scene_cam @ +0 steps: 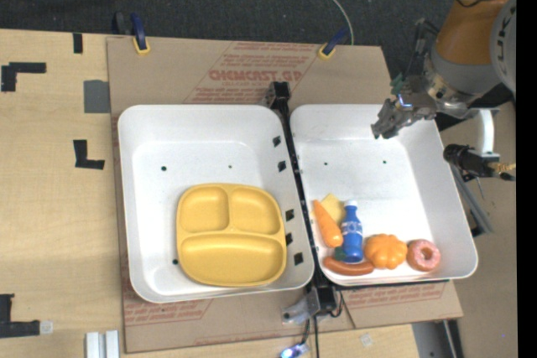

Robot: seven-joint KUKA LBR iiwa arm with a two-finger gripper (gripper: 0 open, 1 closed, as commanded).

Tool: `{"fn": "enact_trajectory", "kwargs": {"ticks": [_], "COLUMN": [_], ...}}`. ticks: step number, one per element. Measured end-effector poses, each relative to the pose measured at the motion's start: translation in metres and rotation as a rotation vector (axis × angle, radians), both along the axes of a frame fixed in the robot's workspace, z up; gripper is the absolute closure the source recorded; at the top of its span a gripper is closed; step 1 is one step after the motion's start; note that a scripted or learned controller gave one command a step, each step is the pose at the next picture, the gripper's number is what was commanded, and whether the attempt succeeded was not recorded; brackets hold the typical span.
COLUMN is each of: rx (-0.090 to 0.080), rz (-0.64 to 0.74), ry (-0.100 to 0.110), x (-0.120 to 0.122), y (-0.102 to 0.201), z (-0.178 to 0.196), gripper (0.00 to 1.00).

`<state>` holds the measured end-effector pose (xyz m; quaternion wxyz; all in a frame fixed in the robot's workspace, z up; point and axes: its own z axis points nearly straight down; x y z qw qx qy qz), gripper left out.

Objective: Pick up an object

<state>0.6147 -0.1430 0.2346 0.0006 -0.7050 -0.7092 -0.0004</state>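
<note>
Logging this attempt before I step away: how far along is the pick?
Nothing looks picked yet. The gripper hangs over the far edge of the right bin, with nothing visible between its fingers. The carrot, blue bottle, sausage, pumpkin and donut lie at the bin's near end. Reaching, gripping and lifting remain.

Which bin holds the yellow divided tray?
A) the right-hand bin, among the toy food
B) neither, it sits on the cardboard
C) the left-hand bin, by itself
C: the yellow divided tray lies alone in the left-hand bin, while the toy food sits along the near edge of the right-hand bin.
</note>
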Motion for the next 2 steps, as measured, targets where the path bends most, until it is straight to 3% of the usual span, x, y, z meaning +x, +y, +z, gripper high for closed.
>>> {"fn": "enact_trajectory", "kwargs": {"ticks": [2], "rx": [0.001], "rz": [0.001], "ry": [0.002], "x": [-0.025], "y": [0.101], "z": [-0.003], "gripper": [1.00]}}
